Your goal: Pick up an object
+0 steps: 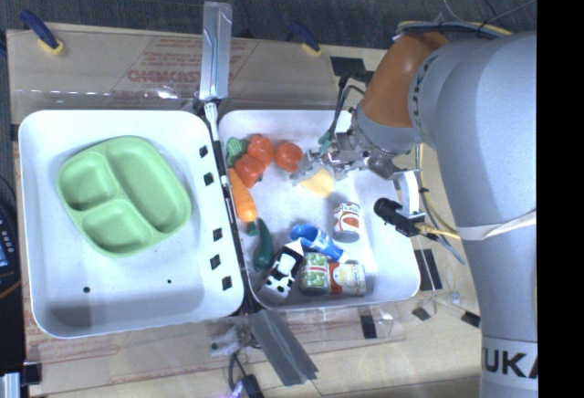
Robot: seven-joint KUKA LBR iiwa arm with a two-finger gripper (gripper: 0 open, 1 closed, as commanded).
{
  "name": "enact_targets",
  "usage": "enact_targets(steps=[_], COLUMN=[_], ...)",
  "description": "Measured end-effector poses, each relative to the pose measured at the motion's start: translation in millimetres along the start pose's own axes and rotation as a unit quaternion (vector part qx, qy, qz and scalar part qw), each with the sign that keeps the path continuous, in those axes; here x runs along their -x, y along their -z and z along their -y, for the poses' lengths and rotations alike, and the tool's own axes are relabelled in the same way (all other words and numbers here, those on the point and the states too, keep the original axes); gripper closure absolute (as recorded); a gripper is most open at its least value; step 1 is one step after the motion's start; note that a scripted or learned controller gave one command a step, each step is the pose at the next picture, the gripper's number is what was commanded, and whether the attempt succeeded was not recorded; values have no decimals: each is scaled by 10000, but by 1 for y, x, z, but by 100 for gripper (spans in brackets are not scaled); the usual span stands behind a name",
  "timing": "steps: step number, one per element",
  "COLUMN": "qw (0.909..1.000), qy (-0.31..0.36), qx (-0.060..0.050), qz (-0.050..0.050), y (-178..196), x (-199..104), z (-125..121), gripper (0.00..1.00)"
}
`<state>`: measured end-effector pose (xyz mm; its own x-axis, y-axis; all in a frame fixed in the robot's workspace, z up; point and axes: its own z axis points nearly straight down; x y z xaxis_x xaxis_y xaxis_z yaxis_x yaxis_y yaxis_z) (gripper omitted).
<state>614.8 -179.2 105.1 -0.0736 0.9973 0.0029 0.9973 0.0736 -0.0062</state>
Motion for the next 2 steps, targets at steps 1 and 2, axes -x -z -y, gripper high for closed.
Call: enact_targets(steps=[1, 2], qw=[10000, 10000], qy=[30, 32], qx=[-37, -38], qz=[-9, -9], y=[6, 6], x=[-1, -1], z=[0, 0], gripper=[100, 0])
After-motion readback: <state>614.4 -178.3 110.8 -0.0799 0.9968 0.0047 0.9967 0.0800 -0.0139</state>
